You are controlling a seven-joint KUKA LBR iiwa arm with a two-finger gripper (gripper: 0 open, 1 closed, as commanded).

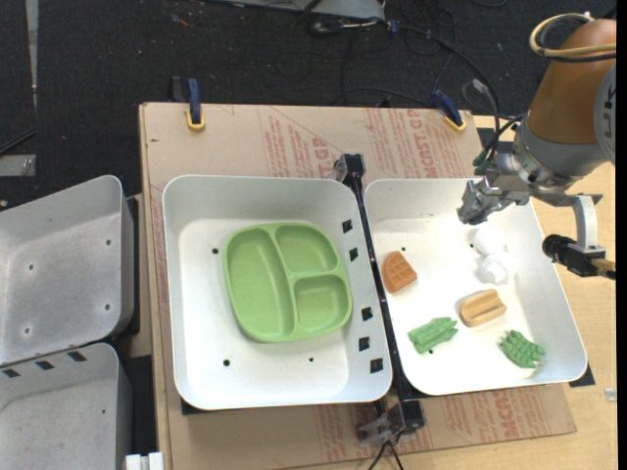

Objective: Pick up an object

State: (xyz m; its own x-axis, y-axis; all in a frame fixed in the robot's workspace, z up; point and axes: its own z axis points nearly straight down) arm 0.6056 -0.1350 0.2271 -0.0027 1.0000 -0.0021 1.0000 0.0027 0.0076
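The right bin (431, 204) holds an orange wedge-shaped piece (398, 271), a tan bread-like block (482, 307), two green leafy pieces (433, 335) (520, 349) and white lumps (488, 256). My gripper (478, 204) hangs at the bin's upper right, just above the white lumps and apart from them. Nothing shows between its fingers. A green divided plate (287, 280) lies in the left bin (186, 262).
A black divider (367, 272) runs between the two bins. The bins rest on a cardboard sheet (284, 135) held by yellow clamps (195, 117). White panels (59, 253) lie to the left, and cables cross the dark floor behind.
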